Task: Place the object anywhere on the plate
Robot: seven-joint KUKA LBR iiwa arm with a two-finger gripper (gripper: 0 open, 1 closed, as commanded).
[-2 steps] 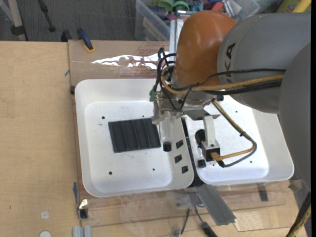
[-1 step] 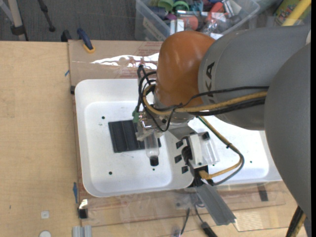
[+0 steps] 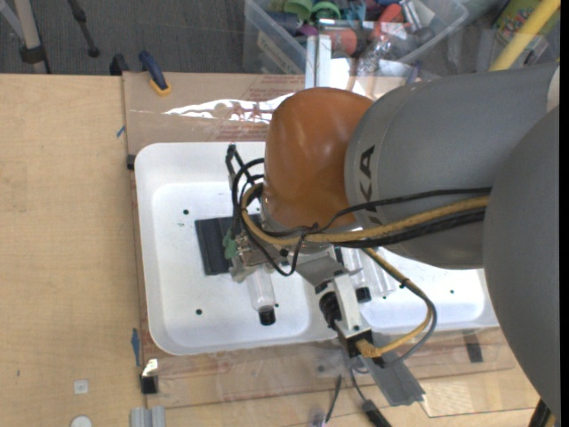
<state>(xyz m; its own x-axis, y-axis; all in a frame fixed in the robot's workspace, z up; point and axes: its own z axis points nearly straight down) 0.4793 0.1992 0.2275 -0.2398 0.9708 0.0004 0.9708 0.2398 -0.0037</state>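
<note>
Lettering: on the grey arm (image 3: pixel 444 176) I read part of the white maker's mark, "K" and "A" showing beside the orange band (image 3: pixel 311 163); the rest is cut off by cables
Other writing: I can read none on the bins or the bench

Left bin (image 3: pixel 169 238): shallow, white, with a few small dark dots on its floor; I see a flat dark rectangular piece (image 3: pixel 212 243) lying on the floor near the middle, partly under the wrist
Task object: I cannot say for certain which item it is; the dark flat piece in the left bin is the one loose thing I see
Plate: I cannot make one out from here

Right bin (image 3: pixel 444 305): white, mostly covered by the arm; a bare strip of floor with one dark dot

Gripper (image 3: pixel 265 302): low over the left bin, near its front right part, tip dark, pale finger body above it
Jaws: I cannot tell whether spread or pressed together

Cables (image 3: pixel 391 229): black and yellow, looping from wrist to bench front

Clear tub (image 3: pixel 356 12) beyond the bench: heaped with coloured toys

Bench (image 3: pixel 62 238): pale wood
</note>
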